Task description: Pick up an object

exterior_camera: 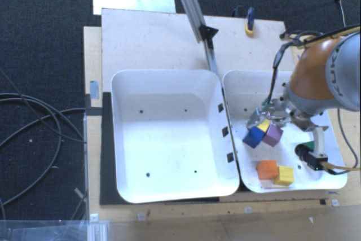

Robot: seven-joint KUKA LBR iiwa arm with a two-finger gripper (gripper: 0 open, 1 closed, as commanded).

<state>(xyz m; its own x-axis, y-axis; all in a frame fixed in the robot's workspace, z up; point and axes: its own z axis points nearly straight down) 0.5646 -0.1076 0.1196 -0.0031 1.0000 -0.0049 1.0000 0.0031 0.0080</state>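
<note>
My gripper point(265, 120) hovers low over the shallow white plastic bin point(248, 93) on the 3 o'clock side of the bench. It sits directly above a tight cluster of three candidates. A blue toy cube point(253, 137) lies at 7 o'clock of me and a purple toy cube point(273, 135) at 5 o'clock. A small yellow block point(263, 126) is wedged between them, just under my tip. From this angle I cannot tell whether my jaws are released or clenched, and nothing is visibly held. Procedure: select one target only. The three pieces touch or nearly touch, so a descent onto the seam would likely push them apart rather than capture one. Centre over a single cube, align the jaw faces with two of its flat sides, then descend and close. If the cluster proves too crowded, consider the orange toy cube point(267, 169) and yellow toy cube point(284, 175). They lie at 6 o'clock near the bin's lower wall, side by side, and offer clearer approach room.
</note>
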